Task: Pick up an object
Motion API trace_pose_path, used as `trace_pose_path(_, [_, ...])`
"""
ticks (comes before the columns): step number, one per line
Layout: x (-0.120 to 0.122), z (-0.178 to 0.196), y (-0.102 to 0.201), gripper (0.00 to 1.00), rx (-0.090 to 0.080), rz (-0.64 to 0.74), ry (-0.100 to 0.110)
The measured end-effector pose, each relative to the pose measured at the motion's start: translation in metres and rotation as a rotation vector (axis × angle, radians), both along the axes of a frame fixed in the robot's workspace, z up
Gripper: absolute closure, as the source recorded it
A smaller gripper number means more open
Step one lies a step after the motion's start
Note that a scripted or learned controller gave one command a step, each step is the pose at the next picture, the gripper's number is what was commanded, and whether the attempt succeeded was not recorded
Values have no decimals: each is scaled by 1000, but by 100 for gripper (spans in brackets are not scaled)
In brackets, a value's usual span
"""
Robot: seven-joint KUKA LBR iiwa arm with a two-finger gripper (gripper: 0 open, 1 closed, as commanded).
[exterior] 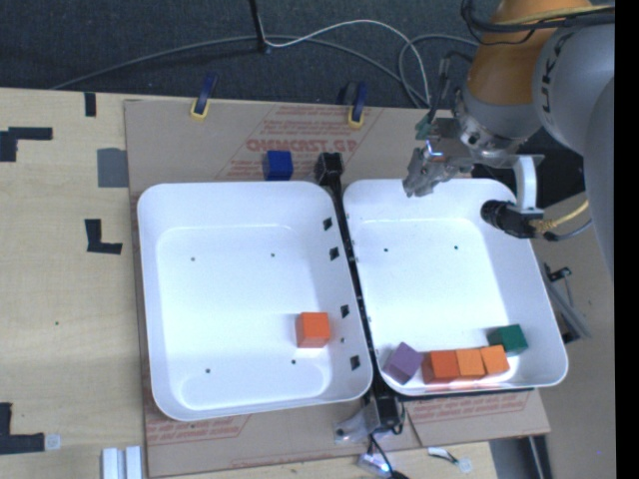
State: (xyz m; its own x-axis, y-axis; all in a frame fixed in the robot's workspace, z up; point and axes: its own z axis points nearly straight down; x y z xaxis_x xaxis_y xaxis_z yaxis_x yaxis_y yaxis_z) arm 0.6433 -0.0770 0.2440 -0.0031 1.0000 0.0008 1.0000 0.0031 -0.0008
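Arm point(559, 58) reaches in from right, high over far edge of right bin point(449, 267). Left bin point(200, 267) holds lone orange cube point(314, 329). Your gripper point(424, 180) hangs above right bin's far rim; can't tell if it's parted or closed. Targets crowd near wall: purple block point(402, 362), two orange blocks point(467, 364), green block point(510, 339) (touching in row). Risk: tight packing and wall block grasp, so you may miss.
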Motion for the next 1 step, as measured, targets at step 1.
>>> trace_pose_path(1, [-14, -12, 56, 100, 0, 1, 0])
